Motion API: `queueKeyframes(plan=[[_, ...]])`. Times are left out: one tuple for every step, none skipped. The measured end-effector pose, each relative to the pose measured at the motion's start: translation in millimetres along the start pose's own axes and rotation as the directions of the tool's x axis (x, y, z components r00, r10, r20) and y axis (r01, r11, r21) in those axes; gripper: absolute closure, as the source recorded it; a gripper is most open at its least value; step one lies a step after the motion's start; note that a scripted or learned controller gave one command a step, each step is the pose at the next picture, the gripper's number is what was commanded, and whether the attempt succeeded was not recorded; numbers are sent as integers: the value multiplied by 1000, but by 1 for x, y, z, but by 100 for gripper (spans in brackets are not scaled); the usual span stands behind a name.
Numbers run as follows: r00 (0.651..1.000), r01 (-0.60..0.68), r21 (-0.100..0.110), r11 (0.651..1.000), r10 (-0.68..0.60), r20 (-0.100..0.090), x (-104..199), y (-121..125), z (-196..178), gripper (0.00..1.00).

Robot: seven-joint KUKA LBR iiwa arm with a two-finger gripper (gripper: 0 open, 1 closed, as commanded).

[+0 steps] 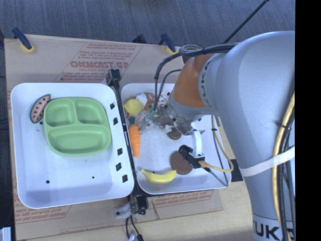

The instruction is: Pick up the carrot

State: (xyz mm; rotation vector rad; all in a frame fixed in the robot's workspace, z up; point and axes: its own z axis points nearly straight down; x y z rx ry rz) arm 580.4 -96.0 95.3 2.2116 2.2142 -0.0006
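The orange carrot (134,140) lies lengthwise along the left wall of the right bin (213,184), its green end pointing toward the back. The gripper (156,116) reaches in from the right and hangs over the back middle of that bin. It is a short way right of and behind the carrot, among clutter. Nothing of the carrot is covered by the arm.
A yellow lemon (133,106) sits just behind the carrot, and a banana (159,175) lies at the bin's front. A brown round disc (179,163) and a small brown piece (174,133) lie to the right. The left bin (22,185) holds a green divided plate (77,124) and a watermelon slice (38,108).
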Motion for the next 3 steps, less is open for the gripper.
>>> queueKeyframes(plan=[[1000,0,-2,1000,0,1,0,-5,0,0],[1000,0,12,1000,0,-5,0,25,2,0],[1000,2,4,1000,-2,-4,-1,13,1,0]])
